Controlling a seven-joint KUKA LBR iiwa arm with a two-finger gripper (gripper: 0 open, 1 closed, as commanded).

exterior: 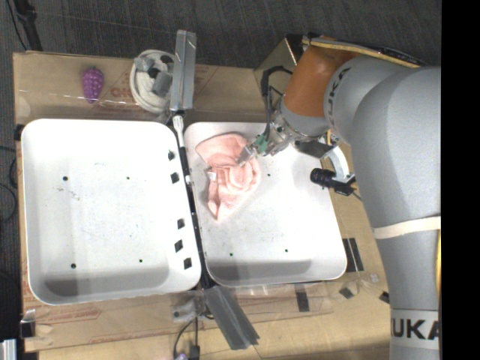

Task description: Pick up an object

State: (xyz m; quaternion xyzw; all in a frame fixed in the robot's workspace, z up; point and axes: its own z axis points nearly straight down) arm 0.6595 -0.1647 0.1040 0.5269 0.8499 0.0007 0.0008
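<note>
The fingers [253,150] of the grey arm [375,118] press into the upper right edge of a crumpled pink cloth [229,172]; whether they are open or closed cannot be told. The cloth lies in the upper left part of the right white bin [300,231]. On the table [52,81] beyond the left white bin [97,208] sits a small purple object [92,83].
</note>
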